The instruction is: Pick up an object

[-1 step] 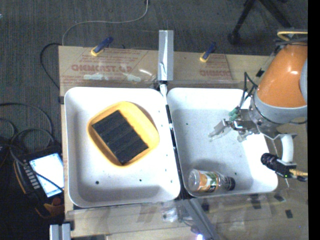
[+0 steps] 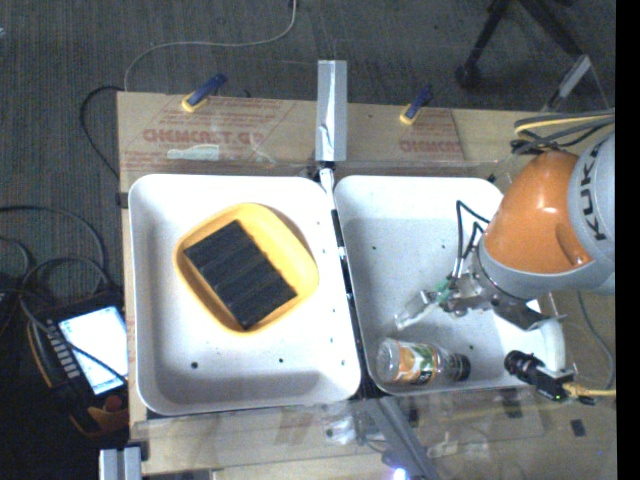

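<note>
The arm (image 2: pixel 540 233) reaches in from the right over the right bin (image 2: pixel 390 228), its orange band above the bin's right side. The pincer (image 2: pixel 430 301) sits low over the middle of that bin's floor, pointing down and to the left. At this slant I cannot tell whether it is wide or narrow, and nothing can be seen held in it.

Just below the pincer, near it but apart from it, a bottle (image 2: pixel 415 361) lies on its side along the near wall of the right bin, with its dark cap turned to the right (the label looks orange and green).

The left bin (image 2: pixel 160 378) holds a yellow dish (image 2: pixel 290 238), set a little askew near the bin's middle. A black ridged pad (image 2: pixel 240 271) lies inside the dish and covers most of its bottom.

The two bins stand side by side, touching along their inner rims, on the bench (image 2: pixel 230 133). Two blue-and-yellow clamps (image 2: pixel 203 91) grip the bench's far edge, with an upright metal post (image 2: pixel 331 108) between them.
</note>
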Tool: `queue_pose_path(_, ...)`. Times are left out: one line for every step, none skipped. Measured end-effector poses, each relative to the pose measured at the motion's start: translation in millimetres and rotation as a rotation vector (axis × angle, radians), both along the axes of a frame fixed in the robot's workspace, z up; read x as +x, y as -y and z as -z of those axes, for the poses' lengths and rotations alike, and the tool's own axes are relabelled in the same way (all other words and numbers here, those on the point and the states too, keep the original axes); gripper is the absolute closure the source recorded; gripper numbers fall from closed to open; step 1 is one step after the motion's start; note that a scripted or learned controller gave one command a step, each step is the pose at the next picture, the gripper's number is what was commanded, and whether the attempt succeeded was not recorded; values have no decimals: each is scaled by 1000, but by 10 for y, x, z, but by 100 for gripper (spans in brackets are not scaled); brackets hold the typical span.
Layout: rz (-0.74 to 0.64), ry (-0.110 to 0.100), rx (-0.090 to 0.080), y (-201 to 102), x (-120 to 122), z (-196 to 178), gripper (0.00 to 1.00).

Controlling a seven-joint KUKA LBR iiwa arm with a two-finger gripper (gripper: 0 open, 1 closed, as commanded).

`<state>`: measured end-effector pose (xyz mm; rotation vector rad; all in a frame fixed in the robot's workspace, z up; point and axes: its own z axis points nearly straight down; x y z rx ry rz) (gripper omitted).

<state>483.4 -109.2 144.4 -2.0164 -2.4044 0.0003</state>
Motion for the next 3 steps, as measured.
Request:
queue_pose_path(272, 0, -2, 258, 739, 289, 0)
queue_pose_path(393, 1, -6, 827, 1331, 462, 0)
queue_pose_path(290, 3, -5, 817, 830, -895, 0)
